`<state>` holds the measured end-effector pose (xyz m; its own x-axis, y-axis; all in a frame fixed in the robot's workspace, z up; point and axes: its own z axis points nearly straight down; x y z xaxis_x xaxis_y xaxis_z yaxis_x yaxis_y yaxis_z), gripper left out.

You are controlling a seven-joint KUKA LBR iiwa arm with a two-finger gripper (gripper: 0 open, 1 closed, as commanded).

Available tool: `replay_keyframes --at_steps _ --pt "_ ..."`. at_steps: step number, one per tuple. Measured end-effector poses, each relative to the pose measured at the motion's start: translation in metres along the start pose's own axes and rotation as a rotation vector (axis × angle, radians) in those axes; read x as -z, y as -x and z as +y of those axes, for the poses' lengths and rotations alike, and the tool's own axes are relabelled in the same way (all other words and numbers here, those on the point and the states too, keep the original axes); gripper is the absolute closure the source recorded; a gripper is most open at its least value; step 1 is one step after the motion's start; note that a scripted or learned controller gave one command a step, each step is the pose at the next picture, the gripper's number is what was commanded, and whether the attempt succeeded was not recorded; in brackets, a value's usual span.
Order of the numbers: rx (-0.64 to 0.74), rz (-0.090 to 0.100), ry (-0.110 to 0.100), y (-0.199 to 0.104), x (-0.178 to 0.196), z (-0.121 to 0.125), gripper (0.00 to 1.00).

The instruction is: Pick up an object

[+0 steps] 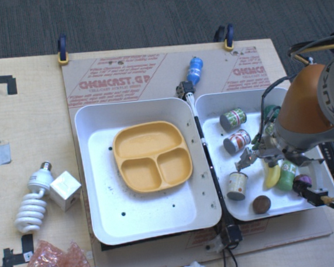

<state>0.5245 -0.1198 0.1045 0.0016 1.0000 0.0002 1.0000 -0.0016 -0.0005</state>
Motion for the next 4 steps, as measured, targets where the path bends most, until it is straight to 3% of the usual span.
replay_keyframes --at_steps 1,2,3,4 --pt "-0.002 -0.001 0.003 0.001 0.01 0.001 1.0" --pt "0.003 -0.002 0.001 0.053 0.088 0.058 1.0" --pt "0.003 -0.002 0.001 0.053 0.088 0.058 0.0" --pt "0.002 -0.001 0.002 0.004 -0.012 0.031 0.0"
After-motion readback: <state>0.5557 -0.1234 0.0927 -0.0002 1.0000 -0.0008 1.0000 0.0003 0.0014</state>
